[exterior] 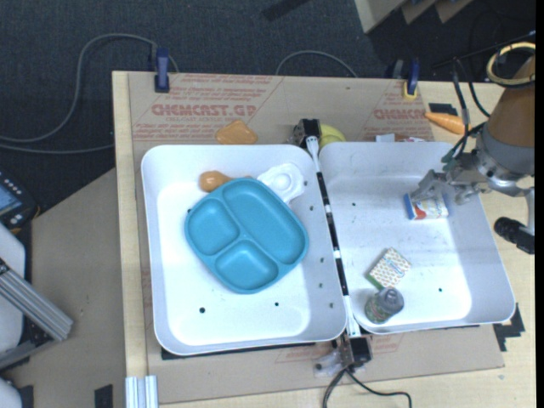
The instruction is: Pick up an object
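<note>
Near edge of bench (255, 372): bare wood, a cable trailing off it at the middle.

Right bin (476, 296), near-left corner: a small round grey-green object (384, 305), lying close against the bin's near wall. Just beyond it, slightly right, a small patterned packet (389, 267), pale with fine checks, tilted on the floor. The two are near each other; contact cannot be told.

Left bin (170, 313): a blue divided plate (246, 234) with three compartments takes up the middle, set at a slant. Touching its far-right rim, a white rounded object (283, 181). At its far-left rim, a small orange object (213, 179), partly tucked behind the plate.

Right bin, far half: a small white item with red and blue markings (424, 206) lies on the floor, well apart from the packet. The gripper (444, 187) sits right over its far-right side, the grey arm (510, 134) reaching in from the right. Fingers (432, 186) appear spread, one to each side above the item, but nothing is clearly pinched between them; whether they touch it cannot be told.

Beyond the bins, on the board: an orange piece (235, 132) behind the left bin, a yellow-green object (328, 135) by the seam between bins, an orange carrot-like piece (444, 122) far right. Two blue clamps (161, 69) grip the far edge.
</note>
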Action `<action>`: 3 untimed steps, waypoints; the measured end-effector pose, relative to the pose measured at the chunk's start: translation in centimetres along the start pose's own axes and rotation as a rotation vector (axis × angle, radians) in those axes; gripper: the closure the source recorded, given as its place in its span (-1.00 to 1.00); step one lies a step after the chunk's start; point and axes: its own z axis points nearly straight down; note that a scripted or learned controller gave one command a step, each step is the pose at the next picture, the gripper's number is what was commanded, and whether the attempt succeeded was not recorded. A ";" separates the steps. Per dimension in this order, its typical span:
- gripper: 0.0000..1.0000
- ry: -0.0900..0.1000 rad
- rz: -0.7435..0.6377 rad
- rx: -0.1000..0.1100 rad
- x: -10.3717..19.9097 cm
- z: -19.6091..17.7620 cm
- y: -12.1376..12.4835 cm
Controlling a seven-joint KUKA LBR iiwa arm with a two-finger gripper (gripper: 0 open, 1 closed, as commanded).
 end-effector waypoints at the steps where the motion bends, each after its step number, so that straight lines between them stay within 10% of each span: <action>1: -1.00 -0.004 -0.004 -0.006 1.7 3.9 0.2; 2: 1.00 -0.004 -0.005 -0.020 1.7 2.3 0.6; 3: 1.00 0.000 -0.001 -0.003 -1.0 1.0 -1.3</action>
